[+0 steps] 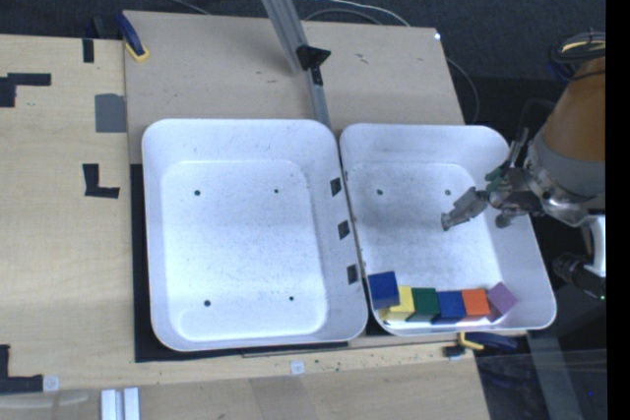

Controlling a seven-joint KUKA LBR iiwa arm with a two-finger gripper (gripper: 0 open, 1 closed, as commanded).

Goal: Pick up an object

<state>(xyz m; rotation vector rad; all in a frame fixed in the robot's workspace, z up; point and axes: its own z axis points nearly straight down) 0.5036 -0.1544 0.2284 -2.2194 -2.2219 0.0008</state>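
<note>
Dark carpet surrounds the wooden bench (246,64); whether the gripper (463,213) is clenched is unclear.

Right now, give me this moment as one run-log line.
gripper: over right bin, holding nothing | blocks: row along near wall, untouched | left bin: no arm over it | pick: not done

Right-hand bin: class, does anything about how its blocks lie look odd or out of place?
Nothing is spilled or damaged. The blocks are all crowded in a row against the right bin's near wall, with a blue block stacked on a yellow one.
</note>
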